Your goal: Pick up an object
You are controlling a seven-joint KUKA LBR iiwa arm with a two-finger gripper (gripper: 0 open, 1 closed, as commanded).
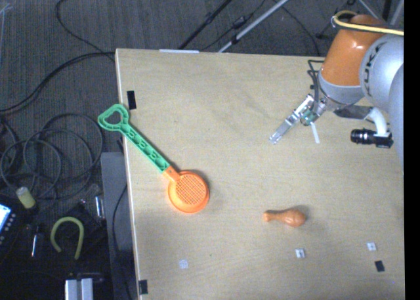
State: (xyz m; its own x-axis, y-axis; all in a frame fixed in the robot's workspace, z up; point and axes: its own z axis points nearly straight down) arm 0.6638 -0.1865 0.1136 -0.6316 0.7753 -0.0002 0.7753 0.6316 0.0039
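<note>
**Arm hovers over a pale board with two loose objects on it**

A toy sieve (172,175) lies on a pale wooden board (249,95). It has a round orange mesh head and a long green handle ending in a loop. The head rests on the board not far inside its left edge, while the handle runs up and to the left, so that the loop hangs out past that edge over the dark floor.

To the right of the sieve's head, and slightly lower, lies a small orange-tan piece shaped like a drumstick (286,216), well apart from the sieve. Bare board surrounds it on every side.

Up and to the right of the sieve, the gripper (293,125) points down and to the left, over open board and well away from both objects. Its two thin fingers stand spread apart with nothing between them. The grey arm with its orange band (348,52) enters behind it from the right.

The whole upper part of the board above the sieve is bare. Left of the board, black cables (39,154) coil on the floor.
</note>
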